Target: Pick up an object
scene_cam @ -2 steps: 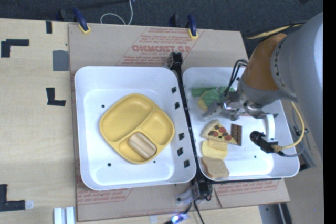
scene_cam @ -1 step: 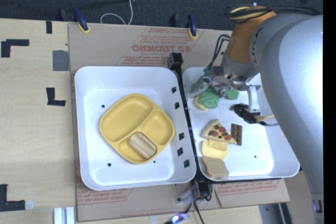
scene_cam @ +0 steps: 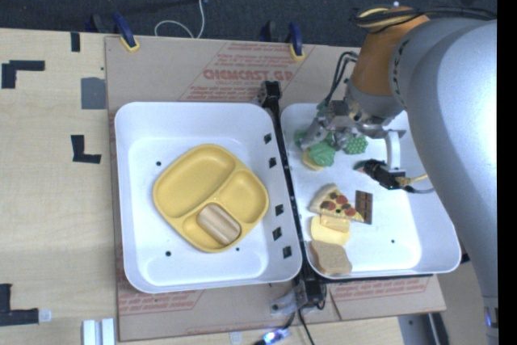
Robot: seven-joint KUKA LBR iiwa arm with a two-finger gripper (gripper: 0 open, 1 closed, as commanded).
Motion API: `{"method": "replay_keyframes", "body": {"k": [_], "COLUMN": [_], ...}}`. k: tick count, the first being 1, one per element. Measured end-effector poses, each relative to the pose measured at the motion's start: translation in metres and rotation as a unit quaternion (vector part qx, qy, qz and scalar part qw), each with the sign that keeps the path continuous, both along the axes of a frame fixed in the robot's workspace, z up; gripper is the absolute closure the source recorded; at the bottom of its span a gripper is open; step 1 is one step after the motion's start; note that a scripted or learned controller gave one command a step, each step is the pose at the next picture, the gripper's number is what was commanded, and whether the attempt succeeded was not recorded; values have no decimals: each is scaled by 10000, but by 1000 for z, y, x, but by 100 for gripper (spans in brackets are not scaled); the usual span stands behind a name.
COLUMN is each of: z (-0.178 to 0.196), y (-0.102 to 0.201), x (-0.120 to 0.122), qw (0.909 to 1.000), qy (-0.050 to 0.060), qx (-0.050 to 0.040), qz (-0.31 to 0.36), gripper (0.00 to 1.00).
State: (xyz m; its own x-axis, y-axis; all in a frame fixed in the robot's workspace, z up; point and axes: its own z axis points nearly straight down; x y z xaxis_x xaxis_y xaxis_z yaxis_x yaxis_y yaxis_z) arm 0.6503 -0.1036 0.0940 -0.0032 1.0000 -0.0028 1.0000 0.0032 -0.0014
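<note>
Green leafy toy veg (scene_cam: 322, 153) lies on a yellow piece (scene_cam: 312, 162) at far-left of right bin (scene_cam: 420, 254), w/ a second green bit (scene_cam: 355, 145) just right.

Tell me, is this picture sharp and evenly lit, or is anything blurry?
In the camera view, light is soft and even, with faint shadows; the yellow plate and pizza slice look fairly sharp, while the big grey arm, nearest the lens, is soft and out of focus.

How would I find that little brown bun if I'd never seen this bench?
Start at the left white bin, which holds a yellow divided plate. The brown bun lies in the plate's lower compartment. It is the sole food there; the other toy foods lie in the right bin.
</note>
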Motion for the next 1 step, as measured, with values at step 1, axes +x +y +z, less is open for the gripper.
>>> {"method": "replay_keyframes", "body": {"k": [1], "z": [92], "y": [54], "x": [-42], "qw": [10000], "qy": [12], "qx": [23], "qz": [-1], "gripper": [100]}}
